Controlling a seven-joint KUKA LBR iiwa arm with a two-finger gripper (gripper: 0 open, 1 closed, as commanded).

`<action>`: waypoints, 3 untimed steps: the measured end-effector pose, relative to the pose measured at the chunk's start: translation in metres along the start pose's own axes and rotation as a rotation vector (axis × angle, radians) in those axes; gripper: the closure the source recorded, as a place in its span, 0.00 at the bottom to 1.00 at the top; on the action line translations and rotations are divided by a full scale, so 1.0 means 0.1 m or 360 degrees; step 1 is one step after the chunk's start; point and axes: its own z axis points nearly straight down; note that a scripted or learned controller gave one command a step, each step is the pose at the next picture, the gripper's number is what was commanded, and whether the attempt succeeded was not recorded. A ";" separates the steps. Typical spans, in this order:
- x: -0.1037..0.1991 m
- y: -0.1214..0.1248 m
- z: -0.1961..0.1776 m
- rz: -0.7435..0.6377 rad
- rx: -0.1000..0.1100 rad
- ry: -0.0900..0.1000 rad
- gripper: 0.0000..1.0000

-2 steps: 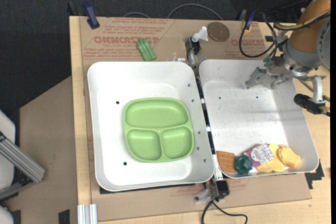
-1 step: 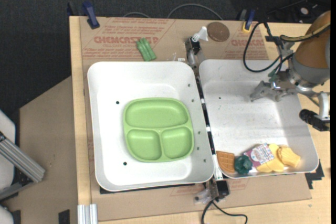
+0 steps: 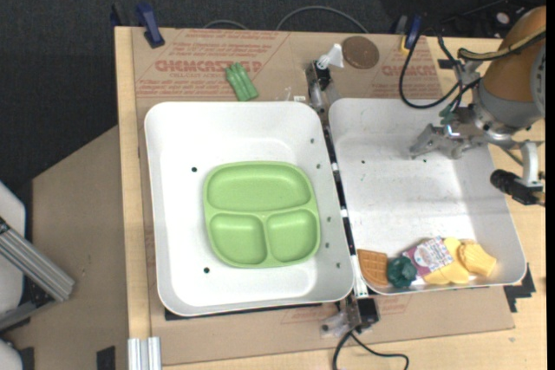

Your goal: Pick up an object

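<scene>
Approach step: claw (image 3: 436, 140) at right bin's (image 3: 408, 195) upper right, empty, fingers look spread wide, well apart from toys (image 3: 434, 262) clustered along bin's lower edge at frame lower right; next it must travel down-frame and descend over one.

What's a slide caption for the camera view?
Gripper hovers over right bin; toy food clustered at its near edge; green tray in left bin.
</scene>
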 end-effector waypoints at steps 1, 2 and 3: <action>-0.01 0.01 -0.12 0.0000 -0.0008 -0.0008 1.00; -0.01 0.01 -0.22 -0.0001 -0.0013 -0.0010 1.00; -0.01 0.02 -0.33 -0.0002 -0.0019 -0.0011 1.00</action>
